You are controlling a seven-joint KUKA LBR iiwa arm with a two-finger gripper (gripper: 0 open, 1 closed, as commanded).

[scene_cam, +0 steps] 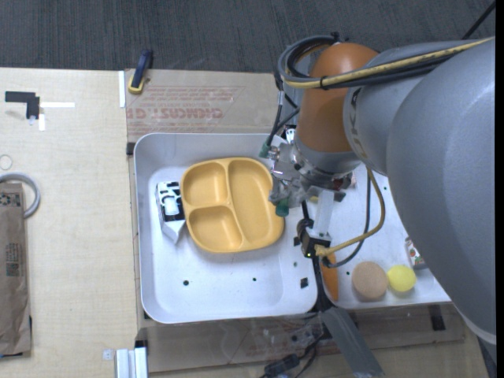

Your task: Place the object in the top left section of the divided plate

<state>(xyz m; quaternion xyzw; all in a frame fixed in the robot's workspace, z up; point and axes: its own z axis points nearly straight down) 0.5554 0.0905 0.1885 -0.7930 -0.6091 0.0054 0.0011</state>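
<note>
The yellow divided plate (pixel 231 205) lies in the left white bin (pixel 224 298), with three sections that hold nothing. My gripper (pixel 282 198) hangs low at the plate's right rim, under the orange band of the arm (pixel 339 93). A small teal-green bit (pixel 281 208) shows at the gripper's tip; whether it is a held thing or part of the gripper is unclear. The wrist hides the bin's upper right corner.
A white and black box (pixel 169 205) lies against the plate's left edge. In the right bin (pixel 394 299) sit a tan round object (pixel 368 280), a yellow ball (pixel 402 278) and an orange item (pixel 330 264) partly behind a cable. Cardboard (pixel 197 101) lies behind the bins.
</note>
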